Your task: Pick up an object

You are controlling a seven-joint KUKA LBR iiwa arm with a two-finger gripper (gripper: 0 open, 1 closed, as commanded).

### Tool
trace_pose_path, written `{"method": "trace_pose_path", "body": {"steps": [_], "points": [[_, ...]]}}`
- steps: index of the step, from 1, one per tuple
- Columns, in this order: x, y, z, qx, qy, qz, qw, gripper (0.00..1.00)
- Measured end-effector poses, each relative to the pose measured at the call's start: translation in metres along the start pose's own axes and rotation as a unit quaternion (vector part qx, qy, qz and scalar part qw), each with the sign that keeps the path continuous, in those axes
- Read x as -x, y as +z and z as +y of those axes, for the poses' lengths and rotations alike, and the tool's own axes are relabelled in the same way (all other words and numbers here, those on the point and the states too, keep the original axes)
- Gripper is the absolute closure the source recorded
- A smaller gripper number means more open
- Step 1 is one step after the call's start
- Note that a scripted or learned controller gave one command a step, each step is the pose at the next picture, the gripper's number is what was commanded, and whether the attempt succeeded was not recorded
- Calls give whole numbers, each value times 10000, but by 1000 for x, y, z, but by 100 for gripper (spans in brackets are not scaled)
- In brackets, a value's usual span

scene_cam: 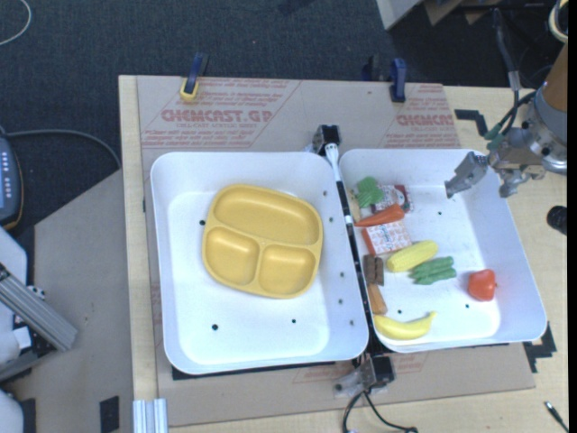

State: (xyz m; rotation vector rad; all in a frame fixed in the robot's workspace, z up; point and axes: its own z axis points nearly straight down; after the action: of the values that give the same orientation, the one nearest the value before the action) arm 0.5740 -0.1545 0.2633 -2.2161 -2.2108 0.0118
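White right bin (505, 242), shallow, holds the pickable stock. Contents: red tomato-like piece (482, 283) toward the near right; green bean pod (434, 271) just left of it; yellow corn cob (411, 256) touching the pod's far-left side; banana (405, 326) at the near edge; carrot (382, 216), printed packet (389, 237) and a green leafy item (367, 190) along the left wall. White left bin (180, 269) holds a yellow divided plate (262, 240).

Gripper (491, 177): hangs over the far right part of the right bin, fingers spread apart, nothing between them.

Governing relation: every item lies nearward and mostly leftward of the gripper. Red piece is probably nearest, almost straight toward the near side. Pod and cob run left-right, slightly tilted.
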Motion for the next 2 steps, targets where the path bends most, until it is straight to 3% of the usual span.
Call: {"method": "trace_pose_path", "body": {"steps": [1, 2], "points": [[0, -7, 2, 62, -12, -11, 10000, 0], [-6, 56, 2, 25, -10, 0, 10000, 0]]}}
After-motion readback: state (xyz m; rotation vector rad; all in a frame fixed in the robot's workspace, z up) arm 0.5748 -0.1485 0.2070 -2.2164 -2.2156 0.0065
